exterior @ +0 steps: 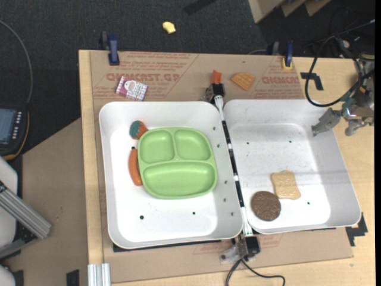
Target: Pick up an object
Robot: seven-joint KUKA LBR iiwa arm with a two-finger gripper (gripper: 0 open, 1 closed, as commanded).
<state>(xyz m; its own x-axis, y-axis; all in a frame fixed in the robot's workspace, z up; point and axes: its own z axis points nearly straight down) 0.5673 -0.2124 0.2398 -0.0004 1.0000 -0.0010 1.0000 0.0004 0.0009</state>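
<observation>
The left bin (119, 213) has bare floor below the green plate (177, 162), which sits near the bin's middle. A hot dog (135, 166) lies touching the plate's left edge, and a small teal and orange toy (138, 128) sits at its upper left corner. The right bin (333, 177) is mostly open; a brown cookie (265, 205) and a cracker (286, 185) lie right of the plate, low in it. The gripper (340, 119) hangs over that bin's upper right rim; whether its jaws are spread, I cannot tell.

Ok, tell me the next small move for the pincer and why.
Probably swing the pincer from the right bin's far right rim inward and toward the near side, stopping above the tan biscuit. It lies flat beside the brown round cookie, with open floor around both.
</observation>
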